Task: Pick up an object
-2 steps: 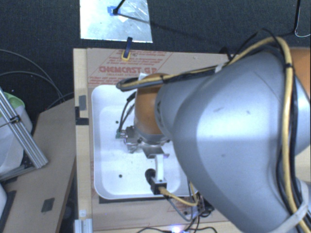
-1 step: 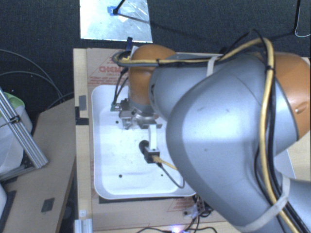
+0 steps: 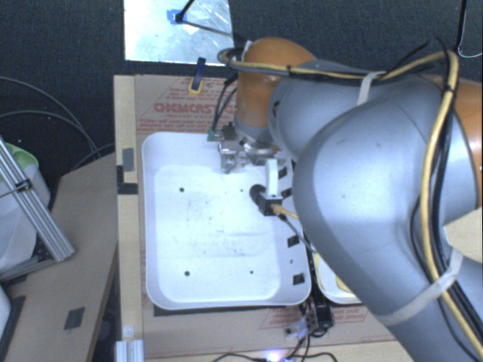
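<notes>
My gripper (image 3: 229, 159) hangs low over the far right corner of the left white bin (image 3: 162, 202), close to its back wall. Above it rise the orange wrist band (image 3: 264, 74) and the big grey arm (image 3: 377, 202), which crosses the right half of the view. The bin floor that I see bears only small dark dots and faint scuff marks. Nothing shows in the gripper from this angle. A sliver of the right bin (image 3: 332, 286) peeks out under the arm; the rest of it is hidden.
Black cable connectors (image 3: 263, 197) hang from the arm over the left bin's right rim. Both bins rest on cardboard (image 3: 170, 108). A shiny metal sheet (image 3: 177, 17) lies behind, with a small blue and yellow tool (image 3: 198, 76) near it. Aluminium rails (image 3: 34, 210) stand at left.
</notes>
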You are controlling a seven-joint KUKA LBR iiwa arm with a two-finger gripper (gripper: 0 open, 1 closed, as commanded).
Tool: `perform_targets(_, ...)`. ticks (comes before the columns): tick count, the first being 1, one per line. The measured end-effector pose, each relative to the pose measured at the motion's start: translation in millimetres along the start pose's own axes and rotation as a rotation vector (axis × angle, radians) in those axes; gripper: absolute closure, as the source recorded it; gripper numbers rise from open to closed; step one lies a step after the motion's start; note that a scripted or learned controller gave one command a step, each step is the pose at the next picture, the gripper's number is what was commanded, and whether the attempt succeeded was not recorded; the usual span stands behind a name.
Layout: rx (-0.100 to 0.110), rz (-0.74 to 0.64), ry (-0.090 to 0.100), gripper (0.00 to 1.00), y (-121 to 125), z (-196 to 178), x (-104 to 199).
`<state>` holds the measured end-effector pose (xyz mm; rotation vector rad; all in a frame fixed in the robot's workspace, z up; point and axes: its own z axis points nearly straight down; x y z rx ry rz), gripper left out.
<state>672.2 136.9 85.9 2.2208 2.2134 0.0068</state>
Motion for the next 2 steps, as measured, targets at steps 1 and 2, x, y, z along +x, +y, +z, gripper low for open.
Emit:
perform_targets(1, 0.006, -0.002, 0.0, 1.0, -3.1, 1.2, -28.1)
perform_targets(2, -0.005, 0.002, -0.002, 1.0, 0.0, -106.7, -112.3)
